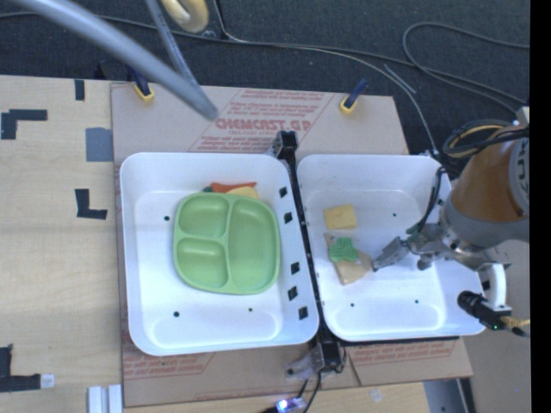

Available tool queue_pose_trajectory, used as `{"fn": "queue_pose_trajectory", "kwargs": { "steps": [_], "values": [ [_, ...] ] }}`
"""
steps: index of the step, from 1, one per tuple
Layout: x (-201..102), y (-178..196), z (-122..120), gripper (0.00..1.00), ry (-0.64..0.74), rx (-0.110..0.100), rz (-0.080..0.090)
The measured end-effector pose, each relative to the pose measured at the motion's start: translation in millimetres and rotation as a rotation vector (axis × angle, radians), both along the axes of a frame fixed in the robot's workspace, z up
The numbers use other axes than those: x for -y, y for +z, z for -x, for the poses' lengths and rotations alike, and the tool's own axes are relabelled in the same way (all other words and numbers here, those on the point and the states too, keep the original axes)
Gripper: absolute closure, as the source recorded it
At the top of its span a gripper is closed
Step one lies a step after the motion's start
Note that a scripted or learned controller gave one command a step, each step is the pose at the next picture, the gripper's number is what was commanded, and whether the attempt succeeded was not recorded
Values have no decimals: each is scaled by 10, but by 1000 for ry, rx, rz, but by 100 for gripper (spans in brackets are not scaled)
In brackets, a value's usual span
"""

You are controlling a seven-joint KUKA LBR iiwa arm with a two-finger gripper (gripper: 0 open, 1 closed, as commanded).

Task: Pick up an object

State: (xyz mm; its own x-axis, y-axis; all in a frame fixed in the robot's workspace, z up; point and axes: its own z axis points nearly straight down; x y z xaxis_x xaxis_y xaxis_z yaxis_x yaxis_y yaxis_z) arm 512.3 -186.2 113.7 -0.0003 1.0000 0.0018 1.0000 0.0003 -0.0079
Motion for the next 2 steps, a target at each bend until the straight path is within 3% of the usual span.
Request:
{"fn": "queue_pose_trajectory", "kwargs": {
  "steps": [1, 2],
  "values": [
    [3, -296, -3, 0, 0, 8, 4],
    [4, -173, -16, 100, 1, 12, 5]
  ]
}}
